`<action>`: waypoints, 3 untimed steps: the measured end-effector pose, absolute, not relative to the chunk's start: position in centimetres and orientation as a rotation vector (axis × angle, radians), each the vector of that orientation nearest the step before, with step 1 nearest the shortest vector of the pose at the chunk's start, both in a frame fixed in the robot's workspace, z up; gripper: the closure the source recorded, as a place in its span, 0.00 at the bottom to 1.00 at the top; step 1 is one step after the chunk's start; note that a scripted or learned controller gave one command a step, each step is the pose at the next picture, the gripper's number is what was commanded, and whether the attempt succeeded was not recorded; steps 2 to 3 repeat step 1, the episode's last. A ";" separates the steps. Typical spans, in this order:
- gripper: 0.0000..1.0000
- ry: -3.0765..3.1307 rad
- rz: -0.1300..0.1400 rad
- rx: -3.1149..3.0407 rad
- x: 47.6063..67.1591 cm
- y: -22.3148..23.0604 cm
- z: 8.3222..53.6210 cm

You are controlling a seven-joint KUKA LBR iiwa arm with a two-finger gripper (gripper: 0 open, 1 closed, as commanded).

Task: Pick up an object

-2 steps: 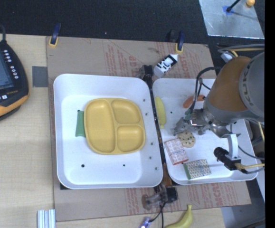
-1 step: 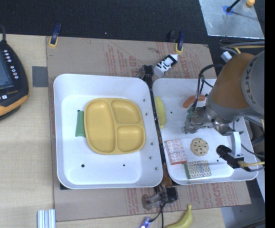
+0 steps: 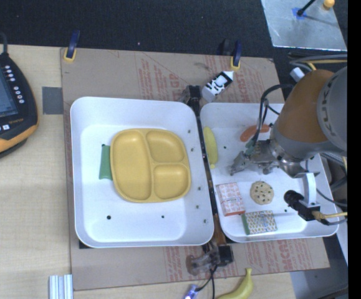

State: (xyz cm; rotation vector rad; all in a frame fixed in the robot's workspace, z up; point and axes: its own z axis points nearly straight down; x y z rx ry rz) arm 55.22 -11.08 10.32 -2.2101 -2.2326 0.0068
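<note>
My gripper (image 3: 242,161) hangs low over the middle of the right bin (image 3: 230,114), its grey fingers pointing left. Nothing shows between them. Below it lie a round cookie (image 3: 262,193), a pink-and-white packet (image 3: 230,198) and a green patterned packet (image 3: 260,222). A yellow banana-like piece (image 3: 211,146) rests against the bin's left wall. An orange carrot-like piece (image 3: 253,131) lies just above the gripper, partly behind the cable.
The left bin (image 3: 86,167) holds a yellow divided plate (image 3: 149,164) with a green item (image 3: 105,162) tucked under its left side. A teach pendant (image 3: 2,108) sits far left. A banana (image 3: 241,286) lies on the bench below the bins.
</note>
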 end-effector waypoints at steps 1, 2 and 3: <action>0.00 -2.223 0.003 -2.216 62.3 -9.8 9.2; 0.00 -2.223 0.003 -2.216 62.3 -9.8 9.2; 0.00 -2.223 0.003 -2.216 62.3 -9.8 9.2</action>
